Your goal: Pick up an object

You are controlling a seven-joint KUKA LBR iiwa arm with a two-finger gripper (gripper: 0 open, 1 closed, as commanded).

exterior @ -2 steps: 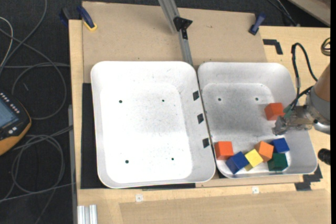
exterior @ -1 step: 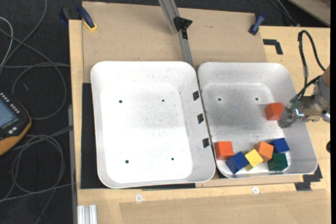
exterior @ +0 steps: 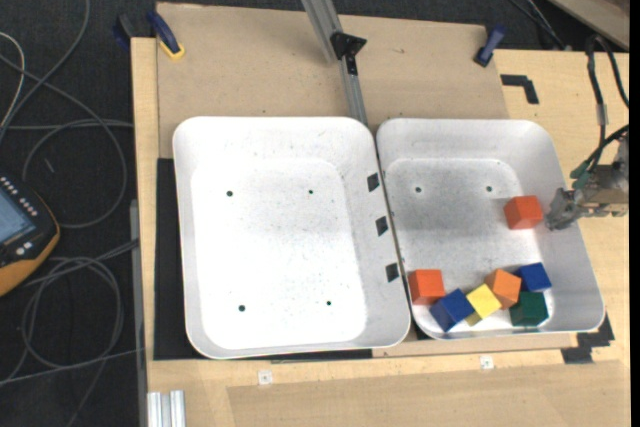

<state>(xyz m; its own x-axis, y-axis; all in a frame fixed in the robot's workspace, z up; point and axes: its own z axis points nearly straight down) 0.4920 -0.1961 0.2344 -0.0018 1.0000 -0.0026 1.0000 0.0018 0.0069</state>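
The jaws [exterior: 562, 212] sit at the right rim of the right bin [exterior: 455, 140], just beside a lone orange cube [exterior: 523, 212] that lies on the bin floor; whether they are open or closed cannot be told. Along the bin's near edge lies a cluster: another orange cube [exterior: 428, 285], a blue cube [exterior: 452, 308], a yellow cube [exterior: 483, 300], an orange block [exterior: 506, 285], a second blue cube [exterior: 534, 276] and a green cube [exterior: 529, 310]. The left bin [exterior: 200, 145] stands beside it on the tabletop [exterior: 250, 45].
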